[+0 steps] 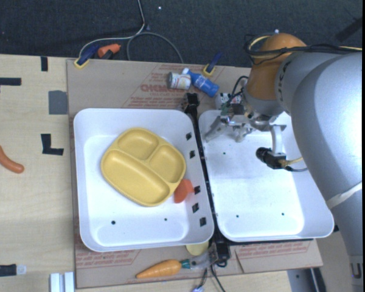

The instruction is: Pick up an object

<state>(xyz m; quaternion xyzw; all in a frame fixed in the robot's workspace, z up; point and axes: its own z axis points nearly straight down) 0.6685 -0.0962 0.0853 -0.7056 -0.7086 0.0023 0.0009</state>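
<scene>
My gripper (227, 131) hangs over the far left corner of the right bin (261, 221), close to the divider between the bins. Its two metal fingers (212, 131) stand spread apart, open, with nothing between them. In the left bin (88, 224) lies a yellow divided plate (143, 166), tilted. A small orange-red piece (182, 191) rests against the plate's right edge, left of and nearer than the gripper.
A blue and white bottle (194, 81) lies behind the bins. An orange carrot (160, 269) rests in front of the bins, and a sausage (8, 159) lies far left on the bench. A black cable fitting (271, 157) hangs from the arm over the right bin.
</scene>
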